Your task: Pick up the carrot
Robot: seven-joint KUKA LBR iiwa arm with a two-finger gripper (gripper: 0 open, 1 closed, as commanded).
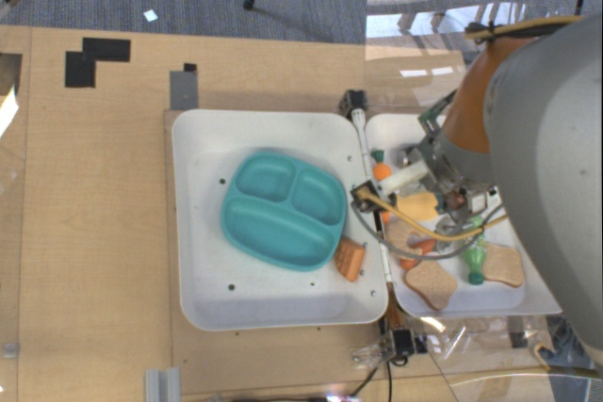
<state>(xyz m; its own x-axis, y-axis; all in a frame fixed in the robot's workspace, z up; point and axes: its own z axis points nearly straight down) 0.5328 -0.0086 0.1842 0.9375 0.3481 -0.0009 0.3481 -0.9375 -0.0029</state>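
small orange toy carrot with a green top [380, 170] lies just left of the grey two-finger gripper [443, 202] (grip state cannot be told), in the right white bin [528, 301]; likely light, rigid, smooth; best pinched across its middle.

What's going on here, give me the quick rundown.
A grey robot arm reaches in from the right over the right bin, which holds toy food: bread slices, something yellow and a small carrot near its left edge. The gripper hangs low among the food, and I can't tell whether it holds anything. The left bin holds a teal divided plate with an orange piece beside it.
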